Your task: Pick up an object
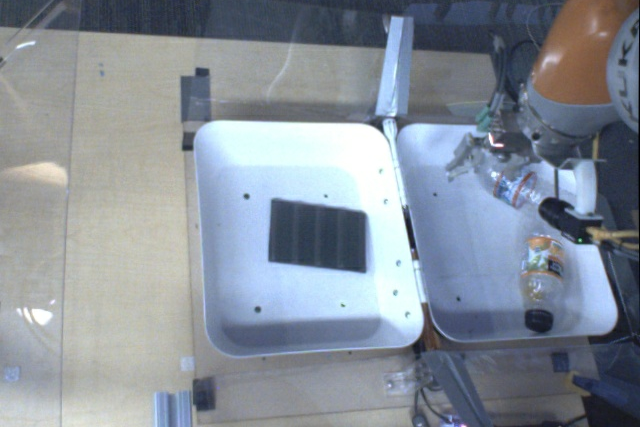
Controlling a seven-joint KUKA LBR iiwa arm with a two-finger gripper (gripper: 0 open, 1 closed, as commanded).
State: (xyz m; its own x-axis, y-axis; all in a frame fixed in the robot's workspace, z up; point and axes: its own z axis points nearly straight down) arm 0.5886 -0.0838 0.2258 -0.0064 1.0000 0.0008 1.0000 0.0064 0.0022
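A light wooden bench (pixel 100 245) carries two shallow white plastic bins side by side. The left white bin (pixel 220 165) holds one item: a dark grey ribbed rectangular pad (pixel 318 235), lying flat near the bin's centre, well apart from every wall. The right white bin (pixel 450 295) holds a clear plastic bottle with an orange-and-white label and a black cap (pixel 541 277), lying on its side close to the bin's right wall, cap pointing toward the near right corner. A second item, a crumpled clear plastic bottle with a blue-and-red label (pixel 512 187), lies nearer the bin's far right corner. The grey arm with the orange band (pixel 585 40) reaches in over the far right corner of the right bin. Its two-finger gripper (pixel 470 155) hangs above the far part of that bin, just beside the crumpled bottle. Whether the tool is apart or together cannot be determined; nothing is seen clamped in it. A clear panel edge (pixel 393 65) stands at the far junction of the bins.
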